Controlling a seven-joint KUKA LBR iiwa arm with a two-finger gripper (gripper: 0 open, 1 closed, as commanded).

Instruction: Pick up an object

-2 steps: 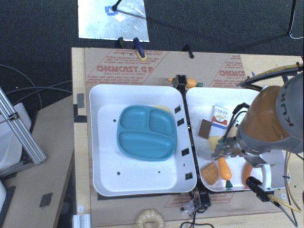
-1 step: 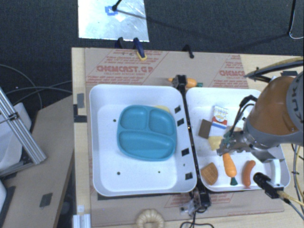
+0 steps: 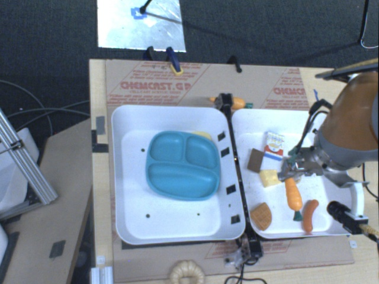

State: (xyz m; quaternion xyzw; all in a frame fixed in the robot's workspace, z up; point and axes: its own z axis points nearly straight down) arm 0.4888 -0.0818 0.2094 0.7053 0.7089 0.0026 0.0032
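My gripper [image 3: 291, 170] hangs low over the right bin [image 3: 249, 120], reaching in from the right. Its tip is just above the top end of an orange carrot [image 3: 292, 196] and right beside a pale yellow cheese block [image 3: 269, 178]. A red sausage [image 3: 309, 215] lies to the carrot's right. At the bin's front sits a brown cookie [image 3: 261, 215]. A dark brown slab [image 3: 256, 160] and a small white and red carton [image 3: 273, 144] lie further back. Nothing is visibly lifted off the bin floor.
The left bin [image 3: 127, 218] holds a blue divided plate [image 3: 182, 164] with something pale yellow [image 3: 203, 135] behind its far edge. Black clips run along the divider [image 3: 232, 170] between the bins. A small orange item [image 3: 237, 103] sits at the divider's far end.
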